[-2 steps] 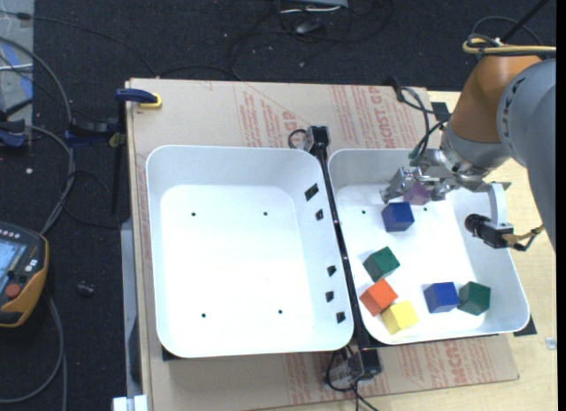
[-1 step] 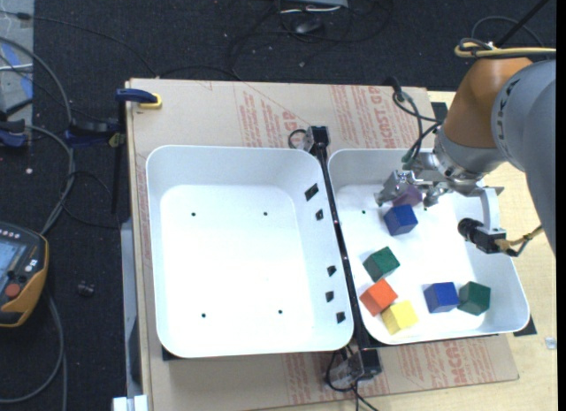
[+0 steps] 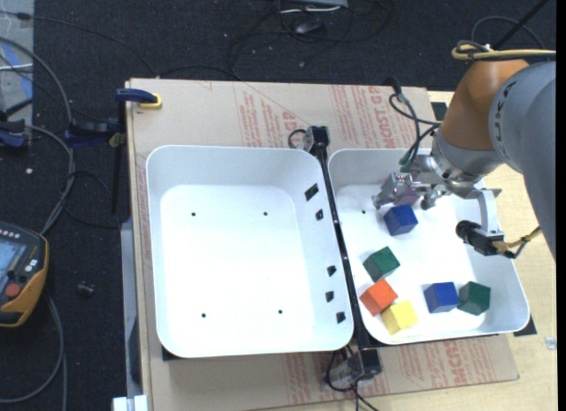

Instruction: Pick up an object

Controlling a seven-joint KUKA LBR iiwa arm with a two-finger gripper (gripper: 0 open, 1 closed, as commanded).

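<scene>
Claw [image 3: 409, 195] low in right bin [image 3: 508, 250], directly over blue cube [image 3: 401, 220]; finger state can't be told.

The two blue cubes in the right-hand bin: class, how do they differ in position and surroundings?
One blue cube lies near the far end of the right bin, directly under the pincer; the other blue cube lies near the front edge, away from it. The first sits alone; the second sits beside a dark green cube. Both share the colour and rest on the bin floor.
</scene>
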